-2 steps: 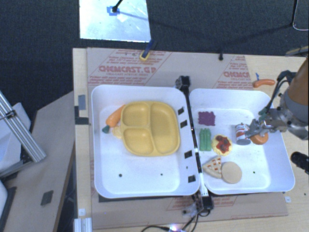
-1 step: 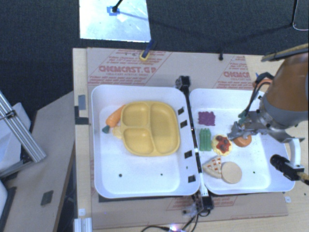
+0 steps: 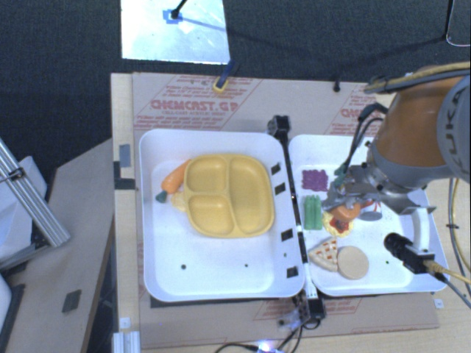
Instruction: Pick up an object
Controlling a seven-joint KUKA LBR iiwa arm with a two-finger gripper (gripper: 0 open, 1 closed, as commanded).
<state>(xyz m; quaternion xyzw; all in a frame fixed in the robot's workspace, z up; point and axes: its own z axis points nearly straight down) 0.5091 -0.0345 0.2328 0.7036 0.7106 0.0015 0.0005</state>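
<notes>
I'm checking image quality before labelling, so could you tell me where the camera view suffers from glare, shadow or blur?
Camera view: the silvery panel at top is washed out by glare; the white bins are bright but readable; the gripper and the toys beneath it look soft, so their outlines merge; the dark floor is underexposed.

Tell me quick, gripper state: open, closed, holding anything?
Gripper: low in the right bin, over an orange and red toy beside the green piece. Whether it is open, closed or holding anything cannot be told.
</notes>
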